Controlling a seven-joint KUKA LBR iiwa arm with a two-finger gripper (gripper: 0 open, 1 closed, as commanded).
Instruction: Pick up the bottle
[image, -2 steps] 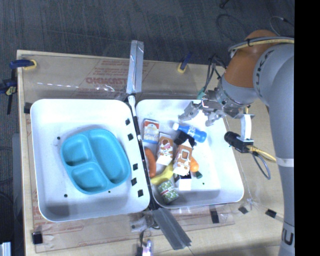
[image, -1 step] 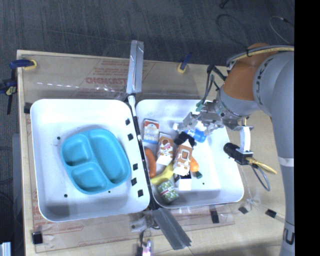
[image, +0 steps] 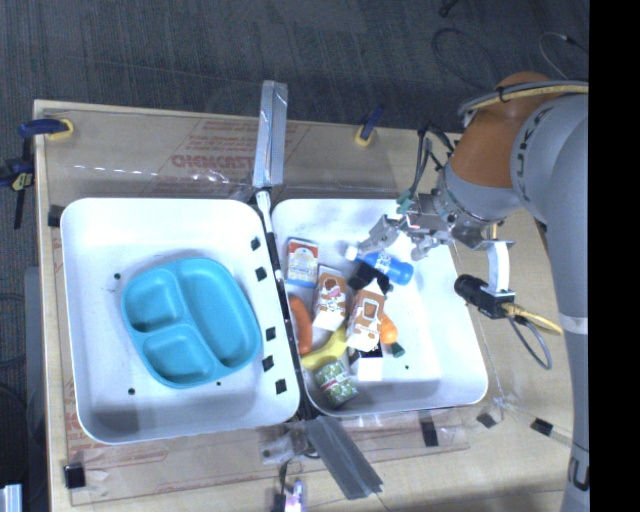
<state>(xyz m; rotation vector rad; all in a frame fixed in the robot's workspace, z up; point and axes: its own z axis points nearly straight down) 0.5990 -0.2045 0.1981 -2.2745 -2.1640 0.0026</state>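
A small blue bottle (image: 390, 267) lies on its side in the right bin (image: 450, 350), near the bin's far middle, with its pale cap end pointing left. My gripper (image: 400, 243) hangs just above and behind the bottle, its two grey fingers spread apart. Nothing sits between them. The grey arm with its orange band (image: 490, 150) reaches in from the right.
Crowded against the bottle's left and near sides are small cartons (image: 330, 297), a carrot (image: 303, 325), a banana (image: 325, 350) and a green packet (image: 336, 382). A blue divided plate (image: 190, 318) lies in the left bin (image: 90, 240). A black cable plug (image: 480, 293) hangs over the right rim.
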